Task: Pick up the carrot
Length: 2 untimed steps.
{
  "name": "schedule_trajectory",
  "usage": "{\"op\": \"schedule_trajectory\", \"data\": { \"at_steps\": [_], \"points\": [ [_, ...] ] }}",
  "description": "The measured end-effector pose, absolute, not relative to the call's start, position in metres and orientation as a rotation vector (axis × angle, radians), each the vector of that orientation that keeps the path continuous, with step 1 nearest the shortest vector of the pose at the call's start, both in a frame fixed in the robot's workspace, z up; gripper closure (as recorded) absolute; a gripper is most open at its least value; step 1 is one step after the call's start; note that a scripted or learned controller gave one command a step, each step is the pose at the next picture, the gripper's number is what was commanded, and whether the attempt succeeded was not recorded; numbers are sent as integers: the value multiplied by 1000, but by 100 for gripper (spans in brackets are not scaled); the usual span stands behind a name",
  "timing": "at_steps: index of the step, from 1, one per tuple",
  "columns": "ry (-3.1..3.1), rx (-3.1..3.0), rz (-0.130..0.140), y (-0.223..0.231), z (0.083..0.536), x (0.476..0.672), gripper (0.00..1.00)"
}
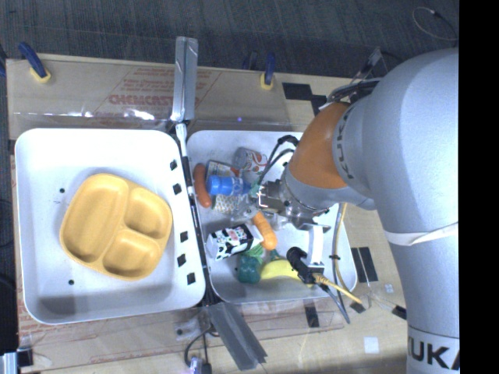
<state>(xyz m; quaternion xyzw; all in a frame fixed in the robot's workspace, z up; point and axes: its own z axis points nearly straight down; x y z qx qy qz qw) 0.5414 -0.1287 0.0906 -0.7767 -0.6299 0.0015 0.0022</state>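
With the end effector poised just above the carrot near the right bin centre (finger state cannot be told), it should descend squarely astride it, clear of the cow-patterned toy.

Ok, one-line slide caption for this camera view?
Grey KUKA arm's hand poised over small orange carrot in cluttered right white bin; yellow sectioned plastic plate in left bin.

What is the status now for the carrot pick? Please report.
Gripper low in right bin, beside carrot; grip cannot be judged. Carrot lies in bin, slanted. Cow-print toy, banana, blue bottle crowd around it.
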Motion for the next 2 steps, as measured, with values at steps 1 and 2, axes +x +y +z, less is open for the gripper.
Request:
{"op": "schedule_trajectory", "data": {
  "at_steps": [1,2],
  "points": [
    [-1978,-2433,7,-129,100,541,100],
    [-1978,-2437,3,-38,231,568,100]
  ]
}}
